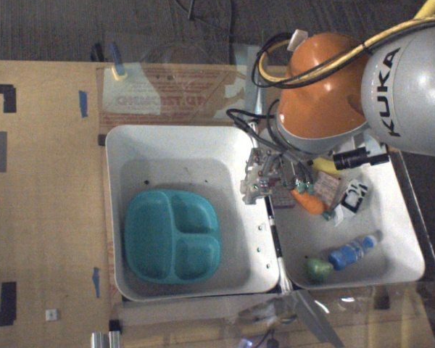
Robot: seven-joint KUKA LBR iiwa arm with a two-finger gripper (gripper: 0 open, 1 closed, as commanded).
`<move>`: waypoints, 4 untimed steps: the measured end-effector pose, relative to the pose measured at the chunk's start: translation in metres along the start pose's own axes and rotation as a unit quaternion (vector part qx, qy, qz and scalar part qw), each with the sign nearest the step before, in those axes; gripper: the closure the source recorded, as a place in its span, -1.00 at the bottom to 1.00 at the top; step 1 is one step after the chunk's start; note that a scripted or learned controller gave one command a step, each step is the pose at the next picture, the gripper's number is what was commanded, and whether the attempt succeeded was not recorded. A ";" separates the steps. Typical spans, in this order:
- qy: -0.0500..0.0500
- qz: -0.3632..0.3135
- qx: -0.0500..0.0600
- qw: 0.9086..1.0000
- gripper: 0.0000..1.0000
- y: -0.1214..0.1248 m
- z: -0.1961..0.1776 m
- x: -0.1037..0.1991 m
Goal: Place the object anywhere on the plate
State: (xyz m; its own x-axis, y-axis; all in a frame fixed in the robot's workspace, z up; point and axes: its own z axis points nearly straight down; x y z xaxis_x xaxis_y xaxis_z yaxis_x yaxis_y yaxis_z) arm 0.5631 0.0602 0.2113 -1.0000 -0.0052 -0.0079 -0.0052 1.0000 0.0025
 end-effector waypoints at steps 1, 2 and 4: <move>0.003 -0.014 0.000 1.000 1.00 0.048 0.013 0.043; 0.004 -0.129 0.000 0.992 1.00 0.087 0.037 0.073; -0.016 -0.127 -0.009 0.992 1.00 0.134 0.094 0.036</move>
State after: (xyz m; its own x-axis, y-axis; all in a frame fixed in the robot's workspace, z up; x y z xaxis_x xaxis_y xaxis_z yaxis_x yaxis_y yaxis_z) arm 0.5276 0.1947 0.1169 -0.9655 -0.2571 -0.0416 -0.2579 0.9661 0.0138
